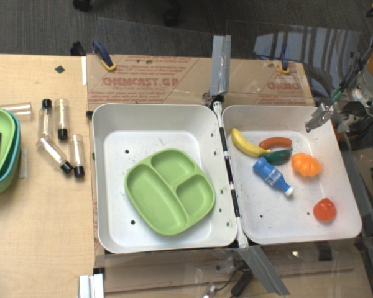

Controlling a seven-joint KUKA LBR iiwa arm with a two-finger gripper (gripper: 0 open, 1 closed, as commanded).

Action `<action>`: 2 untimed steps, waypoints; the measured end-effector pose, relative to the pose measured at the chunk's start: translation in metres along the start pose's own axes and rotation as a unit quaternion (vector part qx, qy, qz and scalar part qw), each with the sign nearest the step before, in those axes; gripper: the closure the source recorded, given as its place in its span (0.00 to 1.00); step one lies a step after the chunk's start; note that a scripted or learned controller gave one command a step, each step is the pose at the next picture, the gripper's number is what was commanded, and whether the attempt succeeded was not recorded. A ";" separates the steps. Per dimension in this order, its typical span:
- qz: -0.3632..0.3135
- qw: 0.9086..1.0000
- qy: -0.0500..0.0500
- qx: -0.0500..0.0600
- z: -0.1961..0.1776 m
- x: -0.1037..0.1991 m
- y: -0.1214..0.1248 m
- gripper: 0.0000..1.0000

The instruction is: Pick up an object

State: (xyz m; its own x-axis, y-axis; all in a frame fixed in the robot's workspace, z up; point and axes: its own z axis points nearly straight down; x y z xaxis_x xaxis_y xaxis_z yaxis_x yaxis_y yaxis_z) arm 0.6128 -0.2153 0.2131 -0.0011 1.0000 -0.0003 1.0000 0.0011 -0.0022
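The right bin [345, 185] holds several small items: a yellow banana [245, 143], a red pepper-like piece [275, 143], a dark green piece [278, 156], a blue bottle [272, 176] with a white cap, an orange fruit [306, 165] and a red-orange tomato [324, 210]. My gripper [320, 115] hangs above the bin's back right corner, apart from every item and nearest the orange fruit. Nothing shows in it. The left bin [105, 166] holds a green divided plate [170, 191].
Several clear vials [62, 138] with black caps lie on the wooden bench left of the bins. A stack of green trays [0, 151] sits at the far left edge. A metal post [221, 67] stands behind the seam between the bins.
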 end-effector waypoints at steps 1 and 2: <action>0.157 0.988 -0.001 0.000 -0.077 0.082 0.013 0.00; 0.294 0.956 -0.001 0.001 -0.227 0.133 0.046 0.00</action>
State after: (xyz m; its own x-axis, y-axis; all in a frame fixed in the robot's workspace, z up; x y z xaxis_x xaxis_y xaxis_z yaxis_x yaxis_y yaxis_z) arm 0.6593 -0.0817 0.4400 0.5616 0.8274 -0.0039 0.8274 -0.5616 -0.0022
